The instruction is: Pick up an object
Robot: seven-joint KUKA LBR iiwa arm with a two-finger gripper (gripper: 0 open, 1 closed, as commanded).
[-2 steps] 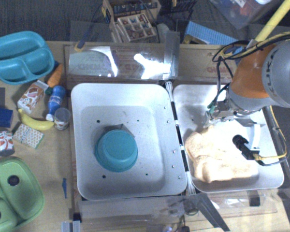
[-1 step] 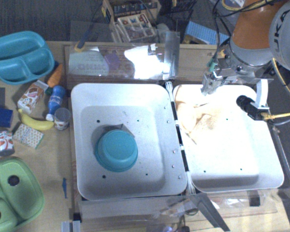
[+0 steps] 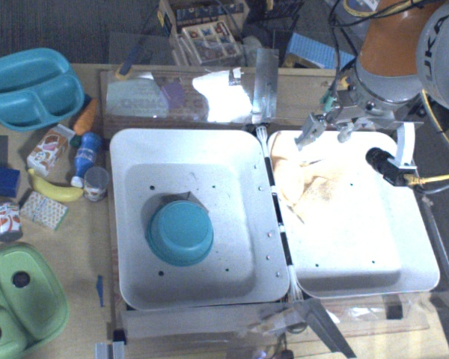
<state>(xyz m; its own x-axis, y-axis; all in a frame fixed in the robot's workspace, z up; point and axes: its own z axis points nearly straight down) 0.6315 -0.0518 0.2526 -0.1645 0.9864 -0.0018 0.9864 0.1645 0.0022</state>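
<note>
A blue bowl (image 3: 180,232) sits upside down in the middle of the left bin (image 3: 127,155). The gripper (image 3: 328,129) hangs over the far edge of the right bin (image 3: 411,275), fingers (image 3: 310,132) spread apart, nothing between them.
</note>
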